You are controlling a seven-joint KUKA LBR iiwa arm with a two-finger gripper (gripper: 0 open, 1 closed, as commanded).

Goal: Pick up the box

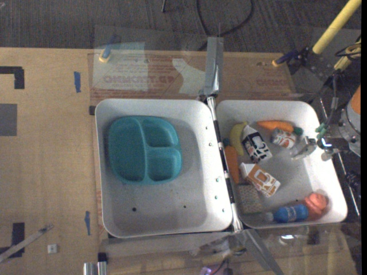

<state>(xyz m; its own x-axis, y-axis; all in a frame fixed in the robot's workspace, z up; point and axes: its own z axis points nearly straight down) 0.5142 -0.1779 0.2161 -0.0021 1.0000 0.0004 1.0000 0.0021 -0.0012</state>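
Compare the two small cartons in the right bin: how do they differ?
The orange and white carton lies nearer the bin's middle, its pointed end toward the left wall; the black and white carton lies farther back, beside the banana. Colours differ: orange print against black. Both lie tipped over in the right bin.

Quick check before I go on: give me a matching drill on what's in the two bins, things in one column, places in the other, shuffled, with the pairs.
Things:
1. teal plate
2. blue bottle
3. orange carton
4. carrot

Places:
A. near the middle of the right bin
B. at the right bin's front edge
C. in the left bin
D. at the right bin's back, near the far wall

Pairs: 1-C, 2-B, 3-A, 4-D
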